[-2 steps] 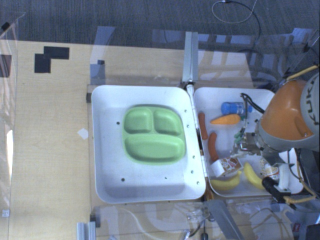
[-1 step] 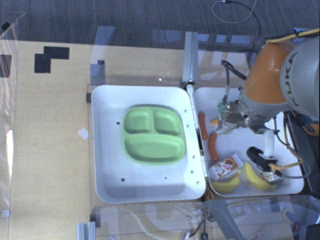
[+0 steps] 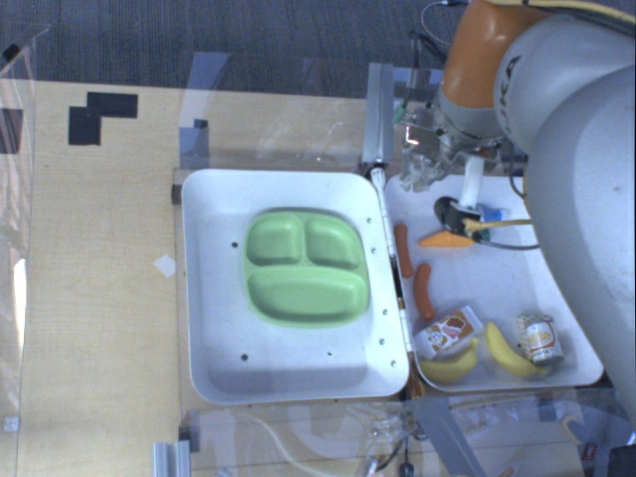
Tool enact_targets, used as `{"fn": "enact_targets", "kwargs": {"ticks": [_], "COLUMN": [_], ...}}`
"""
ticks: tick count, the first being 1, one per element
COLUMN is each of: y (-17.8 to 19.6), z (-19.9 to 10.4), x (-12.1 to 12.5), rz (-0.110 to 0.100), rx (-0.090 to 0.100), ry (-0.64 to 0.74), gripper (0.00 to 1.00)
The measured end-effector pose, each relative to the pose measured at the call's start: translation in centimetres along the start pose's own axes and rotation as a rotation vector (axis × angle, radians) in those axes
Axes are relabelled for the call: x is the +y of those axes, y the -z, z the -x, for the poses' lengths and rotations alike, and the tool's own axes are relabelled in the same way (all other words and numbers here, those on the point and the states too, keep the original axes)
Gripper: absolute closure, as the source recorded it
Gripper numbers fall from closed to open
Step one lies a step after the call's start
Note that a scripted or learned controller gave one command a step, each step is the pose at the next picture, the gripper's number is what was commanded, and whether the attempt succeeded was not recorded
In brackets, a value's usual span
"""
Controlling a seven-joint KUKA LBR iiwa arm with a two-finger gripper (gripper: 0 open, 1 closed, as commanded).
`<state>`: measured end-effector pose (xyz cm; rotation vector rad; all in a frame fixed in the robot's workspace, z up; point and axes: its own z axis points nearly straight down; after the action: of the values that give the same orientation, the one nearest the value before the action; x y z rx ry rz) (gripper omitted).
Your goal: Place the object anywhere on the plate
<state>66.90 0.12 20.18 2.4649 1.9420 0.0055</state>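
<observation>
The tool hangs at the far end of the right bin; whether it is apart or together I cannot tell. The orange carrot lies just nearside of it, long axis across the bin (the likeliest pick, I judge). The green plate sits in the left bin.

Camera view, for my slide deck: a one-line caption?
Gripper hovers over right bin's far corner; green plate waits in left bin.
</observation>
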Motion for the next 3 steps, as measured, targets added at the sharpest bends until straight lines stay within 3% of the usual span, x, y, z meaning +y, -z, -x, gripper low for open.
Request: {"fn": "enact_targets", "kwargs": {"ticks": [1,2,3], "y": [-1.4,-0.2,0.5], "z": [7.6,-3.5,-1.6], "x": [-12.2,-19.5,-19.0], "rz": [-0.003,-0.004,-0.003], "rx": [0.000,0.000,0.000], "ry": [-0.246,-0.349,-0.199], "gripper": [1.00,1.00,1.00]}}
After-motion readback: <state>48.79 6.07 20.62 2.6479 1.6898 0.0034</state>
